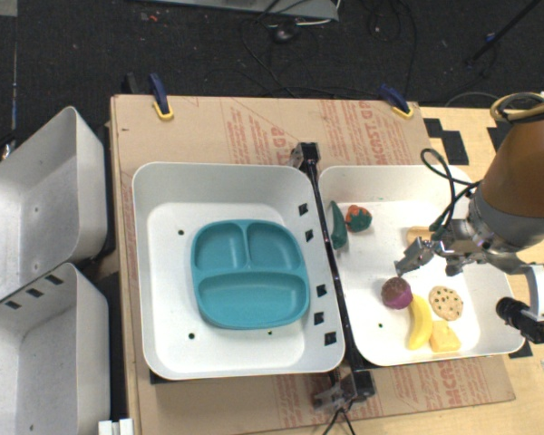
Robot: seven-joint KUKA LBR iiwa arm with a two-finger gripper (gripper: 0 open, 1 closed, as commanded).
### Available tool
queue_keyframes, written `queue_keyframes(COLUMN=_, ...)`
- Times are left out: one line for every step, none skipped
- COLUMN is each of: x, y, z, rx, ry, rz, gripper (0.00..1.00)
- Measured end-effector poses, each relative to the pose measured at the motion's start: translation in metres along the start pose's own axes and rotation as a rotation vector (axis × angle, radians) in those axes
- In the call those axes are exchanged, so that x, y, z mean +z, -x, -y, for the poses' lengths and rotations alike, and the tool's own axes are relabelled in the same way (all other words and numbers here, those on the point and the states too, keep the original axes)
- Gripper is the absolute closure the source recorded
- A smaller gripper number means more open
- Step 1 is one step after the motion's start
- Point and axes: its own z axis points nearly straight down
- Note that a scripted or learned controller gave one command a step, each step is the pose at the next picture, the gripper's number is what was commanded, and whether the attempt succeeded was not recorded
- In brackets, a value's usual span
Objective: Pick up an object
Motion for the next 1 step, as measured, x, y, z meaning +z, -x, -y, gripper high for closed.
queue_keyframes(x=-0.0063, y=-0.0003, z=-0.0029, rx=-0.003, ry=0.013, rz=0.002, gripper=0.00)
